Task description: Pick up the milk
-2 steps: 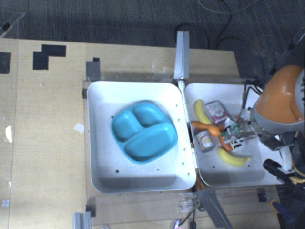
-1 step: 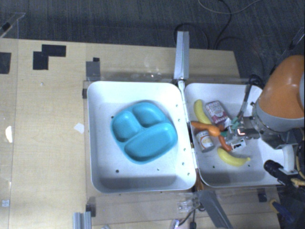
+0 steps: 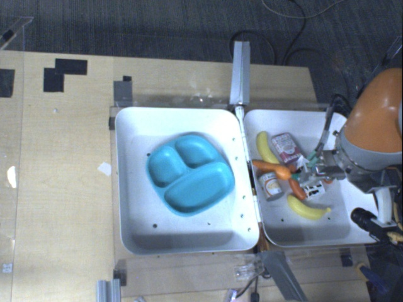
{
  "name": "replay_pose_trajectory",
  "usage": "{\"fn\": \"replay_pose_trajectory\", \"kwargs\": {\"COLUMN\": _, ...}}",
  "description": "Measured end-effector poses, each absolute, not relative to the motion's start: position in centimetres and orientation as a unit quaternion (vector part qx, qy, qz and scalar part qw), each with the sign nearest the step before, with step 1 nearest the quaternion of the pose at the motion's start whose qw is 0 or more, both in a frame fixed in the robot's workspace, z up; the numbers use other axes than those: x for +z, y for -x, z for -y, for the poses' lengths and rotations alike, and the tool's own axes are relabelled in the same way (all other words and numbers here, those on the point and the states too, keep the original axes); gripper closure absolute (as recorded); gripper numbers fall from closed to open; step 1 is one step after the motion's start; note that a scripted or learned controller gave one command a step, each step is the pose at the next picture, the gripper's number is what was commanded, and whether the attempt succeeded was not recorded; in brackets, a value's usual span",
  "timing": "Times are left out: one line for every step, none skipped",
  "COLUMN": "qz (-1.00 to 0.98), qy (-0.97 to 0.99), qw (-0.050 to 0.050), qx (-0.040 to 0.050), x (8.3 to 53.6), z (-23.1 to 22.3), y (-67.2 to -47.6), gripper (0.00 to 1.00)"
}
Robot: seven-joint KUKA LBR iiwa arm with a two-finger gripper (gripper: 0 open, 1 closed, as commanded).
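Because the arm (image 3: 376, 121) reaches in from the right of the camera view, its orange band and grey wrist are hung over the right bin (image 3: 340, 236), and the gripper (image 3: 312, 173) is set low among the clutter near the bin's middle. Whether it is open or closed cannot be told, since its tip is lost among the items beneath it, and nothing can be said to be held.

What is taken to be the milk (image 3: 284, 145), a small carton with a dark red label, lies flat toward the back of that bin, just beside a yellow banana (image 3: 264, 146) and just behind a carrot (image 3: 271, 166). It is near the gripper but apart from it, so the grasp is judged not yet made. A small can (image 3: 271, 185) and a second banana (image 3: 308, 210) are crowded close by, which is likely to leave little room for a clean approach. A blue divided plate (image 3: 189, 175) is laid in the left bin (image 3: 135, 234), well away from the work.
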State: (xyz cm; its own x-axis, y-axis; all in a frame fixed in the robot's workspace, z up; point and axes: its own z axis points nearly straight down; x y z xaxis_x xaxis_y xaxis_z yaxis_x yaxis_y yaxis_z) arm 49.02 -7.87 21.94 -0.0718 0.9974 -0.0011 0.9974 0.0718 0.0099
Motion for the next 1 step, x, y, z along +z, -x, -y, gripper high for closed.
{"fn": "replay_pose_trajectory", "kwargs": {"qz": -0.706, "qy": -0.708, "qw": 0.002, "qx": 0.0020, "x": 23.91, "z": 4.96, "y": -48.84, "gripper": 1.00}}
